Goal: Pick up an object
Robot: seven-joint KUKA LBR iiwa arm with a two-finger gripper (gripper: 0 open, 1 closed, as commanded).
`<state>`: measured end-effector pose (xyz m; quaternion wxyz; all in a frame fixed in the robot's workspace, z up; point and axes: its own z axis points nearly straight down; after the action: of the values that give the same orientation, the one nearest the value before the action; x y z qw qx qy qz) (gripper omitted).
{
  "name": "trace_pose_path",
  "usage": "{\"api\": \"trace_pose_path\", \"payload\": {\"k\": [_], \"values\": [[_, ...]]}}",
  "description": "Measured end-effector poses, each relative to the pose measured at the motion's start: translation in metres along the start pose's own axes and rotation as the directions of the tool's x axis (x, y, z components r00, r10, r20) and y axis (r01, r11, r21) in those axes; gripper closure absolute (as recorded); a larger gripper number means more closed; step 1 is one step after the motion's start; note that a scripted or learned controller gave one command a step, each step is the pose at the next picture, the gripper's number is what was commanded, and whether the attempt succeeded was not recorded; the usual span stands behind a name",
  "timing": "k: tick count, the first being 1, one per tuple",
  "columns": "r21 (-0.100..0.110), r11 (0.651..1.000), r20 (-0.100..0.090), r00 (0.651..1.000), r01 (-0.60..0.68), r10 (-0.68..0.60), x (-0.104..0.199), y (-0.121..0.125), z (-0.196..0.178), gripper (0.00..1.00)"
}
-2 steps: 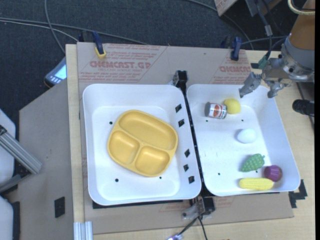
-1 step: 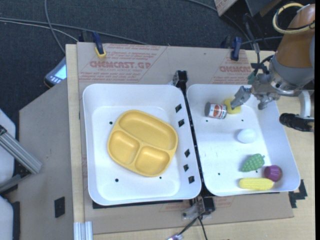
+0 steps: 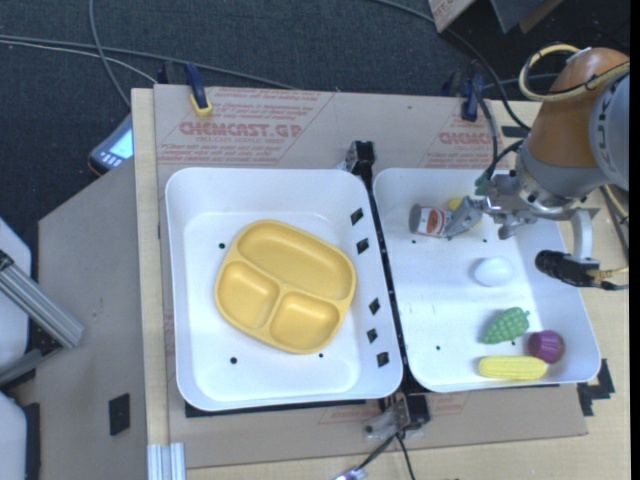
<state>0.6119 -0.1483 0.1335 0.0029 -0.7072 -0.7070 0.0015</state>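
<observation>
Hand [image 3: 478, 211] hovers just beside the small can [image 3: 429, 220]; its opening cannot be told. Risk: the lying can rolls off when nudged.

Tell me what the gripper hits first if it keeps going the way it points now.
Probably the small can lying in the right bin: the gripper points toward the left of the view, and the can sits just beyond it. Height above the bin floor is unclear.

Arm [image 3: 585, 108] cut by right edge — can [image 3: 429, 221] label unreadable.
</observation>
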Motion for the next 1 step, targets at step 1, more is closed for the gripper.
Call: {"api": "trace_pose_path", "payload": {"k": [1], "values": [[0.001, 1.0, 0.0, 1.0, 0.0, 0.0, 0.0009, -0.0008, 0.0519, 0.0]]}}
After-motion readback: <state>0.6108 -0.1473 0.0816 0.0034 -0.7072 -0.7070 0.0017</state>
